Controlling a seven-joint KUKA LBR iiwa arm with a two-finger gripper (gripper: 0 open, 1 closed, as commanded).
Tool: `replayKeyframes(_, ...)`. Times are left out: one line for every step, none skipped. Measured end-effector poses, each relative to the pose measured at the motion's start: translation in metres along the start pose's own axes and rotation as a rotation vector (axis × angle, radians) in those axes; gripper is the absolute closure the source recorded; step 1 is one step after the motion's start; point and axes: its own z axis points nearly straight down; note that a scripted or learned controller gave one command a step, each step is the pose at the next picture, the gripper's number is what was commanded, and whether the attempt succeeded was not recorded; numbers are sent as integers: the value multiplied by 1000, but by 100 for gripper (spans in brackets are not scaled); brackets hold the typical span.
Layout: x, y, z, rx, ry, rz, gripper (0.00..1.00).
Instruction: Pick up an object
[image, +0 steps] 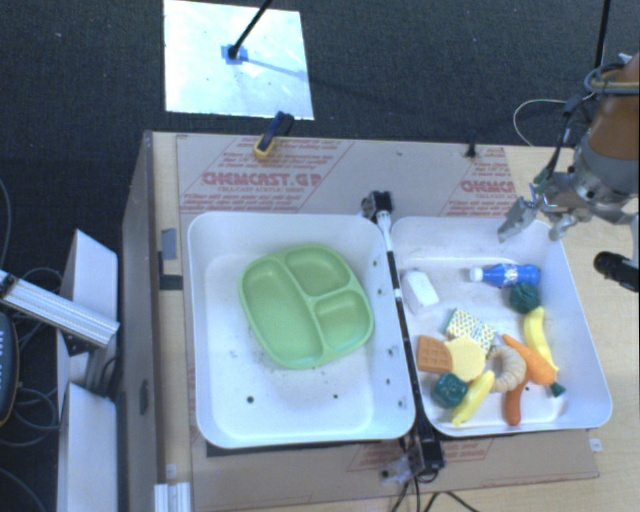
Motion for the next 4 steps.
replayKeyframes(16, 12, 121, 2, 1, -2, 0)
replayKeyframes(16, 14, 109, -3, -2, -5, 100)
replayKeyframes(16, 14, 109, -3, -1, -6, 0)
replayKeyframes(44, 19, 121, 0, 1, -2, 0)
